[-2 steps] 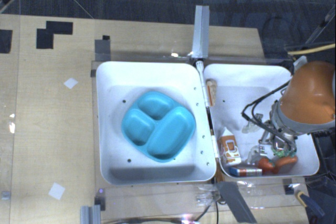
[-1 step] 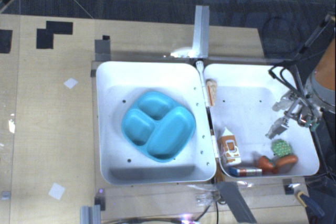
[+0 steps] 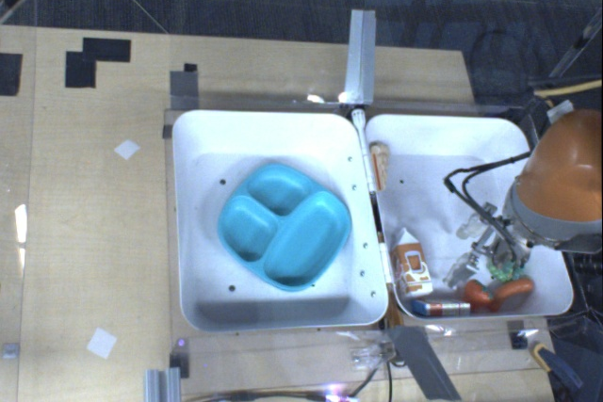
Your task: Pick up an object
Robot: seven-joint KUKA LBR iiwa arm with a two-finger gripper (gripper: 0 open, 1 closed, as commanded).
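In the right bin (image 3: 471, 141), the end effector (image 3: 480, 254) is low over the orange carrot toy (image 3: 497, 292) at the near wall, state I cannot tell; the toy looks light, smooth and rounded, so gripping across its middle seems safest.

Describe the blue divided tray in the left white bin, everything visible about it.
The blue divided tray is a rounded, smooth dish that looks like moulded plastic, light blue all over. It has three hollows: two smaller ones toward the top and left, one larger toward the lower right. It lies flat, open side up, turned at a slant, near the middle of the left white bin, resting on the bin's floor. Its compartments look bare, and it stands apart from the bin's walls.
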